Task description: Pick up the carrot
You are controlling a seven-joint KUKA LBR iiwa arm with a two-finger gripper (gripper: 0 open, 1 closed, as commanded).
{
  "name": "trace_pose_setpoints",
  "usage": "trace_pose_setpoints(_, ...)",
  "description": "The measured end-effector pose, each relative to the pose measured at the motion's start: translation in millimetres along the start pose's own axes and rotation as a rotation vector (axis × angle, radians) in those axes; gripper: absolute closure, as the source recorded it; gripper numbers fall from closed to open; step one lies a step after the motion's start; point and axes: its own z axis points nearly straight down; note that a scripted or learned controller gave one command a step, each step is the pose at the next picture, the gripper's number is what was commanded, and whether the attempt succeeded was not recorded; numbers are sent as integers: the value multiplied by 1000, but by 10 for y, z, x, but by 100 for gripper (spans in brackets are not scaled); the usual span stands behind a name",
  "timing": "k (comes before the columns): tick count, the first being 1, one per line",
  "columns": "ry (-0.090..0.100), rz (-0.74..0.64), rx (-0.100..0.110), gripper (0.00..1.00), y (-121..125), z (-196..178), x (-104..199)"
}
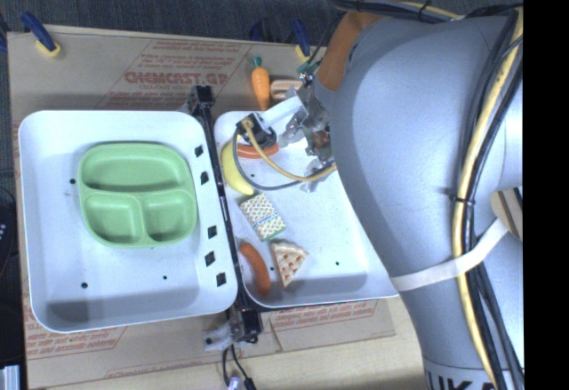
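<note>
Gripper [309, 126] is parked over the 12 o'clock end of the right bin [345, 242], tucked under the big grey arm [418, 157]. Honestly I can't tell how open it is or whether it's got anything.

From the overhead camera, the carrot [260, 88] sits close by at about 10 o'clock from the gripper, with its green top pointing to 12. It looks like it's on the cardboard [160, 68] just past the bin's rim, though I wouldn't swear to it. Banana [231, 175], sausage [253, 266] and pizza slice [289, 262] are down in the bin toward 6.

My guess is it's a toy carrot, so light, stiff and a bit slick, and that taper will want to squirt out. I'd pinch across the fat part just under the green.
</note>
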Motion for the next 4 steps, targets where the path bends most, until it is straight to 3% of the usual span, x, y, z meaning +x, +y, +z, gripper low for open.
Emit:
trace_pose_setpoints(1,-4,-9,5,100,-15,-95,1)
trace_pose_setpoints(2,2,22,-2,100,23,-1145,-49)
trace_pose_setpoints(3,-1,20,-1,100,-706,-1104,-36)
trace_pose_setpoints(4,-4,-43,-1,100,-1637,-393,-291)
